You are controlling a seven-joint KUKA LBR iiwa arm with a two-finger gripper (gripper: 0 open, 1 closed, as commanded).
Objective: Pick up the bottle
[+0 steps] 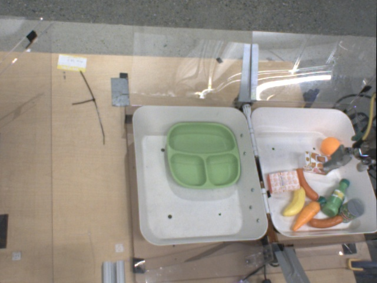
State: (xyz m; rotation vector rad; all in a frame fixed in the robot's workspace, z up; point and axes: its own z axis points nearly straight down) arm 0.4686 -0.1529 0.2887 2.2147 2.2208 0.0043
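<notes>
At the near edge of the right bin point(277, 128) a long sausage point(325, 221) lies along the front wall, its far end touching a small grey disc point(354, 207) that may be a lid or a puck; the view is too coarse to say which. Just above the sausage a carrot point(306, 215) lies at a slant, its tip toward the near left corner. A banana point(295, 202) rests beside it on the left, the two touching or nearly so. The green bottle point(334, 198) lies tilted at the right of the carrot, its cap pointing up and to the right, its base against the carrot's thick end and just beside the grey disc. A second sausage point(307, 184) runs slantwise between the banana and the bottle. To its left sits a red-and-white packet point(284, 181), close to the wall between the bins. Farther back, a small patterned carton point(314, 160) lies next to an orange point(330, 145). The gripper point(333, 160) comes in from the right edge and hangs just beside the orange and the carton, apart from the bottle; how wide its fingers stand I cannot tell, and nothing is seen between them. In the left bin point(147, 217) a green divided plate point(204, 155) with three compartments sits toward the far side.
</notes>
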